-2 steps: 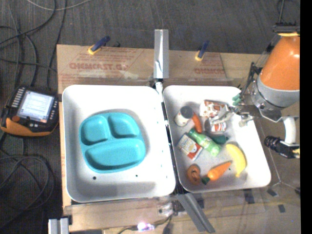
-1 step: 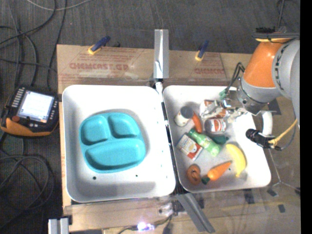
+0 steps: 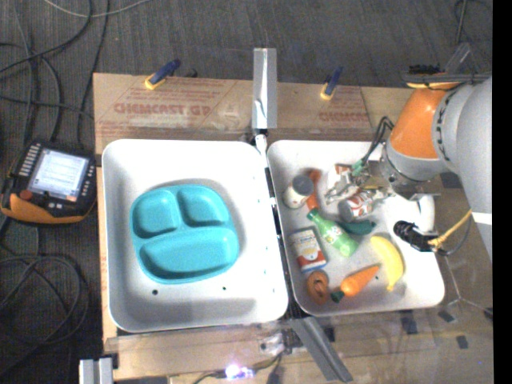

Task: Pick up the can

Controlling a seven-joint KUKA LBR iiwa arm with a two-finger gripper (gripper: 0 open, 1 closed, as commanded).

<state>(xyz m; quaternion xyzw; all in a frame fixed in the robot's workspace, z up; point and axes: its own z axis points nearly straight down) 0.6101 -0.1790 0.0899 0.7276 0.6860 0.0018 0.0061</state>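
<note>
A red and white can (image 3: pixel 359 207) with a silvery end lies in the right bin (image 3: pixel 428 294), near its middle. My gripper (image 3: pixel 352 187) hangs just above the can's far side and partly covers it. The grey arm with its orange band (image 3: pixel 418 128) reaches in from the right. Whether the gripper touches the can is hidden from this angle.
Around the can lie a small grey-topped cylinder (image 3: pixel 302 188), a green bottle (image 3: pixel 334 232), a blue and red box (image 3: pixel 308 249), a banana (image 3: pixel 390 262), a carrot (image 3: pixel 358 280) and a brown piece (image 3: pixel 318 286). The left bin (image 3: pixel 120 294) holds a turquoise divided plate (image 3: pixel 186 232).
</note>
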